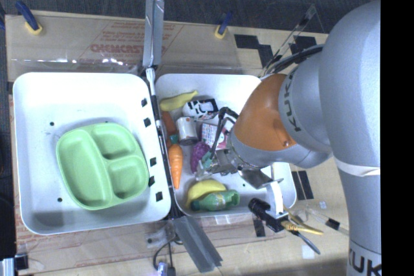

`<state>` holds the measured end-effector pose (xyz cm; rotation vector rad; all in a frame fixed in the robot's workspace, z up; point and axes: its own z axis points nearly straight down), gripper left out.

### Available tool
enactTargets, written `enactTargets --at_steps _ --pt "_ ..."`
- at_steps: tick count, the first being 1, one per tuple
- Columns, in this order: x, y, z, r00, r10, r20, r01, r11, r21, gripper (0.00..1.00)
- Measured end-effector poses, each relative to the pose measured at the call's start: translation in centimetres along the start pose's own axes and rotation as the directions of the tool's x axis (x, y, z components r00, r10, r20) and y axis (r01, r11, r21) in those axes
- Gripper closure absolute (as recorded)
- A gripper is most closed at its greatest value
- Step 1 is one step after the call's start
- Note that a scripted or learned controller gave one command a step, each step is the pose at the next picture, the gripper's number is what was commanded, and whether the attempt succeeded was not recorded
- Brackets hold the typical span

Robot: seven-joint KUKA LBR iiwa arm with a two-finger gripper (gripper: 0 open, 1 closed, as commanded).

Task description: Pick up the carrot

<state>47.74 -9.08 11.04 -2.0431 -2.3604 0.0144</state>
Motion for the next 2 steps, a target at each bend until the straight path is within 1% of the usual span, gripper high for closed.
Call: enactTargets --at_steps 1,2 --pt "0.0 0.0 0.0 1.000 0.000 0.000 0.000 1.000 0.000 0.00" --pt "4.4 0.5 -7.9 0.992 0.130 0.005 -0.130 0.991 -0.016 0.00"
